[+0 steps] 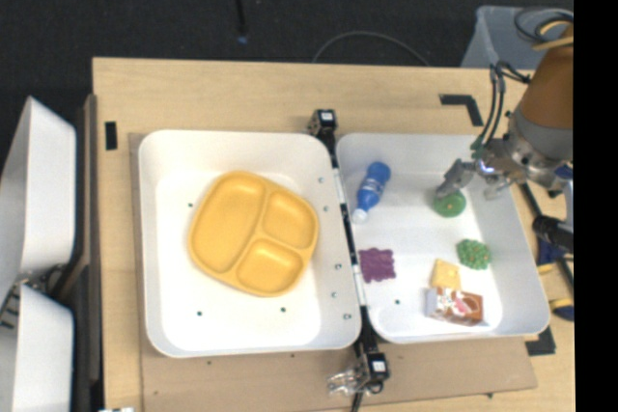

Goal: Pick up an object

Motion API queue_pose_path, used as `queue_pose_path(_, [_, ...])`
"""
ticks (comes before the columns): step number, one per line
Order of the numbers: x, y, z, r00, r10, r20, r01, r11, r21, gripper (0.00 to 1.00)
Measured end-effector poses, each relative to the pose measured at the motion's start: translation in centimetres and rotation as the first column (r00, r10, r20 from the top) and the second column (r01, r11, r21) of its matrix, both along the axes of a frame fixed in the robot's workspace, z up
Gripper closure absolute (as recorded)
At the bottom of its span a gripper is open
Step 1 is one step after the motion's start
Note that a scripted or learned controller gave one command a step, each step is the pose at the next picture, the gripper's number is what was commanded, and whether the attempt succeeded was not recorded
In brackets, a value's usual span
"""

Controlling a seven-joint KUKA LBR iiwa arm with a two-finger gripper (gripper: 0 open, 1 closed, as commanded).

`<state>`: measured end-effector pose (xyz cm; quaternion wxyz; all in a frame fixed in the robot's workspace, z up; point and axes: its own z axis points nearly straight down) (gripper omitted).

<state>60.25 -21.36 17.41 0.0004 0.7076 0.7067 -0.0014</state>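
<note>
The right bin (415,328) holds several small objects: a blue and white bottle (372,188) lying by its left wall, a purple piece (377,263), a round green object (447,204), a bumpy green piece (473,253), and a yellow block (445,274) resting against a red and white packet (456,306). My gripper (473,182) hovers over the bin's upper right part with its fingers spread open and nothing between them. Its left fingertip (452,179) sits just above the round green object.
The left bin (159,304) carries a yellow divided plate (254,232). A black clamp (323,122) sits at the top of the seam between the bins. The orange-banded arm (550,92) comes in from the right above the right bin's far corner.
</note>
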Motion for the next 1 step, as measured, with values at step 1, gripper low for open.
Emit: queue_pose_path(1, [-0.54, -0.59, -5.96, 1.0, 0.0, 0.0, 0.0, 1.0, 0.0, 0.0])
